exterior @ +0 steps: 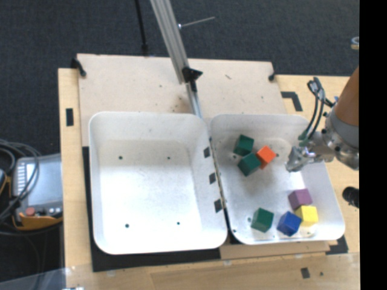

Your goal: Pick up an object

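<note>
**Ana:** The gripper [294,162] hangs over the right bin [336,216], near its far right side, and I cannot tell how it is set: it shows as a pale metal blur, too small to read. Nothing is visibly in it.

**Ben:** And the nearest candidate?

**Ana:** The orange cube [266,156], just to the gripper's left, apart from it. It touches a dark green cube [249,164], with a second green cube [244,144] a little beyond that pair (a tight little cluster, awkward for a clean approach).

**Ben:** Anything easier?

**Ana:** Toward the camera from the gripper sits a purple cube [300,197], and past it a yellow cube [308,214] touching a blue cube [289,223]. Another green cube [262,219] stands further left of those, on its own.

**Ben:** How would they handle?

**Ana:** My guess: light, rigid blocks, wood or plastic, nothing fragile. Flat faces should give fair purchase, though smooth paint could slip under a weak squeeze. I would take one across two opposite flat sides, mid-height, square on rather than on the corners.

**Ben:** So which one?

**Ana:** The purple looks best to me: close by, both side faces free. The orange one's left face is blocked by its green neighbour.
</note>
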Tool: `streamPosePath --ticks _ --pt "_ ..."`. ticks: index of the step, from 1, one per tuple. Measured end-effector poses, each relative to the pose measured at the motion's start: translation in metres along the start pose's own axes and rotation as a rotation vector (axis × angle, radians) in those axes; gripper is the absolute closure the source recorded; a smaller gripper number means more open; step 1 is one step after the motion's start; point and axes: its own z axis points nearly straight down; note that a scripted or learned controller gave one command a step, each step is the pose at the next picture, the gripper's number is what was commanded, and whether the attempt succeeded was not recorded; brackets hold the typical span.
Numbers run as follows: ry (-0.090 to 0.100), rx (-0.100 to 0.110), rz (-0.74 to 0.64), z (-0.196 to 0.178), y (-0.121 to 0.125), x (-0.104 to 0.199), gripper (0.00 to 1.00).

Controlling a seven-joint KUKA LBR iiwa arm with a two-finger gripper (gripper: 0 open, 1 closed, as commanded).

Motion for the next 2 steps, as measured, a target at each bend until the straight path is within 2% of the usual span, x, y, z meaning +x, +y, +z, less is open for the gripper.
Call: streamPosePath --ticks 1,2 --pt "0.003 0.006 -0.002 0.011 0.003 0.057 1.0" --pt "0.004 0.005 -0.003 0.005 0.003 0.106 1.0"
